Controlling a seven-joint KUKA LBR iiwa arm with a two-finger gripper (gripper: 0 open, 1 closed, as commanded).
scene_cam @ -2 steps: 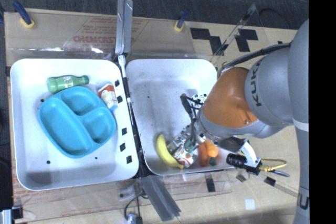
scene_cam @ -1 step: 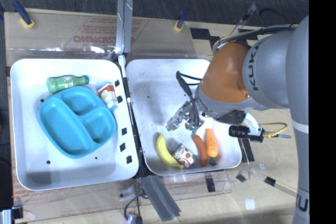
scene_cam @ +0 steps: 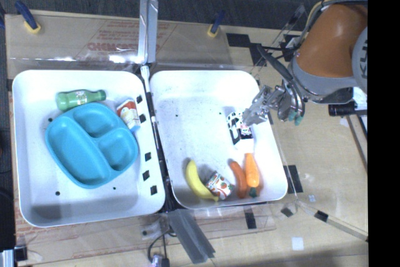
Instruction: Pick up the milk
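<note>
The milk (scene_cam: 238, 127) is a small black-and-white patterned carton lying in the right bin (scene_cam: 187, 87), near its right wall. My gripper (scene_cam: 255, 114) reaches in over that wall from the right and sits just above and to the right of the carton, at or very near its upper end. The grey wrist and orange band (scene_cam: 331, 28) stay outside the bin at the upper right. The view does not show the carton lifted off the bin floor.
A banana (scene_cam: 195, 180), a small can (scene_cam: 219, 186) and two orange-red carrot-like pieces (scene_cam: 245, 175) lie along the right bin's front edge. The left bin (scene_cam: 28, 153) holds a blue divided tray (scene_cam: 92, 144), a green bottle (scene_cam: 80, 97) and a red-and-white carton (scene_cam: 129, 113).
</note>
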